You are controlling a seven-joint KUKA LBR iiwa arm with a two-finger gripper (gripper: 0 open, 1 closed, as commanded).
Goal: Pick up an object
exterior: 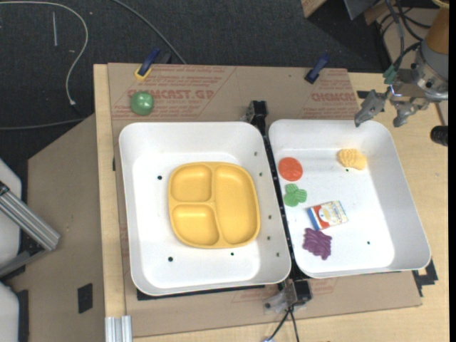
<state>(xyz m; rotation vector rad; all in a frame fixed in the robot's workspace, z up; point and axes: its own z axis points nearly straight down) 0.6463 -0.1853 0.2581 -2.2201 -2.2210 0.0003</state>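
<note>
In the right bin [399,212] lie several small objects: a pale yellow lumpy piece [352,158] at the back, an orange-red disc [290,168], a green leafy piece [294,195], a small white and blue packet [328,214] and a purple grape bunch [317,242]. My gripper [382,112] hangs over the bin's back right corner, above and to the right of the yellow piece. Its two fingers are spread apart with nothing between them.
The left bin [139,191] holds a yellow divided plate [214,204]. A green ball [142,103] rests on the cardboard behind the left bin. Blue clamps [148,64] [316,68] grip the board's back edge. Cables lie on the dark floor.
</note>
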